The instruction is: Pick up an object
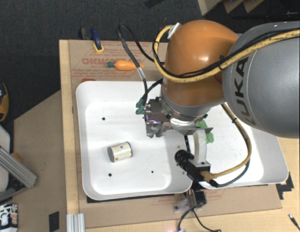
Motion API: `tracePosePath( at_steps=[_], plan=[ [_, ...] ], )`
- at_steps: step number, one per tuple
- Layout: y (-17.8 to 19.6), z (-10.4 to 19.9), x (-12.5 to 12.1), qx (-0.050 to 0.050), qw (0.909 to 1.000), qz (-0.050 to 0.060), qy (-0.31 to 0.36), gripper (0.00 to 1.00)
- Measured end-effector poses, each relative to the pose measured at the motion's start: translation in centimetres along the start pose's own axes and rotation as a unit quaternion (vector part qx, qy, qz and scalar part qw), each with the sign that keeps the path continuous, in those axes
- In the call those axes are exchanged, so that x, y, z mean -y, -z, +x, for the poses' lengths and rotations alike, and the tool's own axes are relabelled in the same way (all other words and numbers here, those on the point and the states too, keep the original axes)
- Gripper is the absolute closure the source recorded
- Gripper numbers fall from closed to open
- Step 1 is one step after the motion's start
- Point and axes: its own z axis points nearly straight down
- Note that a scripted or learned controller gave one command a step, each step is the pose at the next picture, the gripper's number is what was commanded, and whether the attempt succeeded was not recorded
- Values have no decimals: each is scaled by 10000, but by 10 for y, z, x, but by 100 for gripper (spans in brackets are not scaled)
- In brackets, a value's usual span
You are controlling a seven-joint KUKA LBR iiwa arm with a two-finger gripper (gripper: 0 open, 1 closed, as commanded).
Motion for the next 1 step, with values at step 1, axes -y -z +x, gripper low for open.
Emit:
tracePosePath(
  at_steps=[1],
  plan=[
    [125, -18, -2, -50, 9999, -164, -7, 100]
  ],
)
